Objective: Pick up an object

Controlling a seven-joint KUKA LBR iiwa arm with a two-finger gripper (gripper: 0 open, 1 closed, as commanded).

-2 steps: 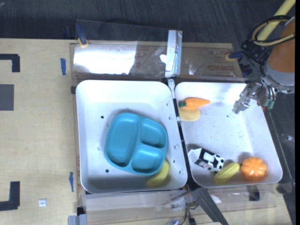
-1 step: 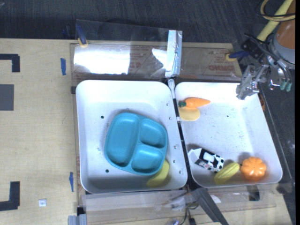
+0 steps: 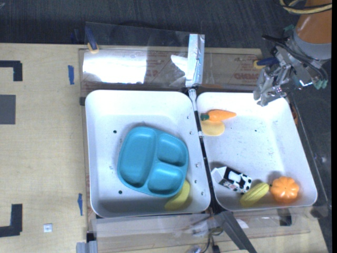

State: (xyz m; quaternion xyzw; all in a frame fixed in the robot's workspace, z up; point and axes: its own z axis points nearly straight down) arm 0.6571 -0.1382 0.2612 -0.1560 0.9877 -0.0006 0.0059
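From above, the gripper [image 3: 267,92] hangs over the far right corner of the right bin [image 3: 263,136], its fingers apart on nothing. The toy carrot [image 3: 220,115] lies below and left of the fingers, touching a yellow piece [image 3: 212,128]. It looks light, hard and slick; squeezing across its thick middle seems safest.
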